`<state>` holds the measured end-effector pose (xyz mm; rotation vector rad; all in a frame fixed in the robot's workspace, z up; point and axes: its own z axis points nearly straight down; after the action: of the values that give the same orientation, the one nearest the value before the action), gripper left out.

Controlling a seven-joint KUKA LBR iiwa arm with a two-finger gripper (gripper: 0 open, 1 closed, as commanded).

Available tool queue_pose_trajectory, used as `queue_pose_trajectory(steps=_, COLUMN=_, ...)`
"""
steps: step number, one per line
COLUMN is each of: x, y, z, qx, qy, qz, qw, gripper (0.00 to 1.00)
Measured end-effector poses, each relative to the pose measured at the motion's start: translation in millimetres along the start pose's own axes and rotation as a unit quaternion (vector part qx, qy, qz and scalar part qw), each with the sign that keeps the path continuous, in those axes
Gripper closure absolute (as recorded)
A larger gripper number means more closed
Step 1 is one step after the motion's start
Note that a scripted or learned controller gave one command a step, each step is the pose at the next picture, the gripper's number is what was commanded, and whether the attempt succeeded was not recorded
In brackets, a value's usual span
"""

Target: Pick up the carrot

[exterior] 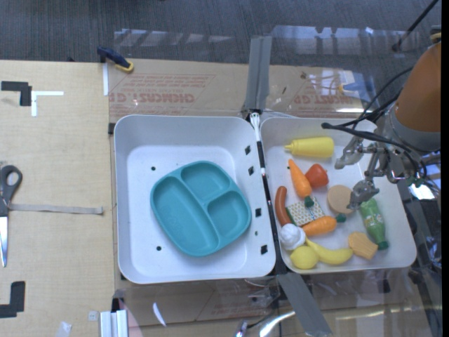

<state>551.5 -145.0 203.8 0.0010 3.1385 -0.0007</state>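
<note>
While the carrot (299,178) lies untouched among the toy food in the right bin (403,255), right of frame centre, the gripper (356,175) hovers to its right with fingers apart and empty, so the pick seems barely begun.

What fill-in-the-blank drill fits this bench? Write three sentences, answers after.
The teal divided plate lies in the ____ bin.
The carrot lies just below the ____ mustard bottle.
The tool hangs over the ____ bin.

Answers: left; yellow; right
</note>
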Motion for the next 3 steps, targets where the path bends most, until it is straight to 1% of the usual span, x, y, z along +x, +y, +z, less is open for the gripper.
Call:
queue_pose_trajectory(steps=1, x=-1.6, y=42.4, z=89.4, qx=0.002, qy=-0.014, qz=0.033, qw=0.9994, gripper=0.0)
queue_pose_trajectory(steps=2, x=-26.9, y=50.9, z=105.7, qx=0.001, qy=-0.003, qz=0.187, qw=0.9824, gripper=0.0)
queue_pose_trajectory(steps=3, x=53.2, y=89.9, z=11.4, qx=0.0, qy=0.0, qz=0.152, qw=0.9883, gripper=0.0)
